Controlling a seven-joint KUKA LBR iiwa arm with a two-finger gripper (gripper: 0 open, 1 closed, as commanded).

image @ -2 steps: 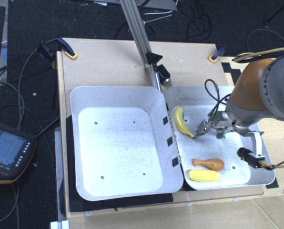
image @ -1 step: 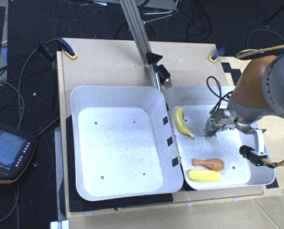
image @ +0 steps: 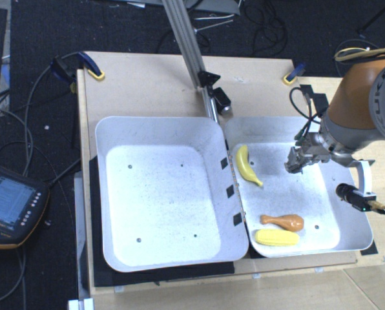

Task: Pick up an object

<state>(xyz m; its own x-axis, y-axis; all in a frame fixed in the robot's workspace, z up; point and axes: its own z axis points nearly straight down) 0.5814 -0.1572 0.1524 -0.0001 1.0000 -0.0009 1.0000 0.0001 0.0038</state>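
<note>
- Camera view looks down at a slant on a wooden bench (image: 147, 86) bearing two shallow white bins side by side — the left bin (image: 160, 196) and the right bin (image: 322, 192).
- From the right reaches the arm (image: 364, 105), its orange band above the grey wrist, ending in the gripper (image: 294, 165) over the upper middle of the right bin.
- How far apart the gripper's tips stand I cannot tell; they merge into one dark grey mass from this angle, and nothing is seen held between them.
- It hangs apart from every object: the nearest, the banana, lies to its left with bare bin floor between them.
- Count in the right bin — three things in all.
- One yellow banana (image: 247, 165), curved, lying near the bin's left wall, its length running from upper left to lower right.
- One orange-brown drumstick toy (image: 284, 221), lying on its side in the lower middle of the bin.
- One yellow corn cob (image: 276, 237), just below the drumstick toy and close beside it; whether they touch cannot be told.
- One slanted metal pole (image: 189, 41) rises from the bench behind the bins.
- One handheld pendant (image: 8, 205) with a screen lies on the dark floor to the left of the bench, cables around it.
</note>
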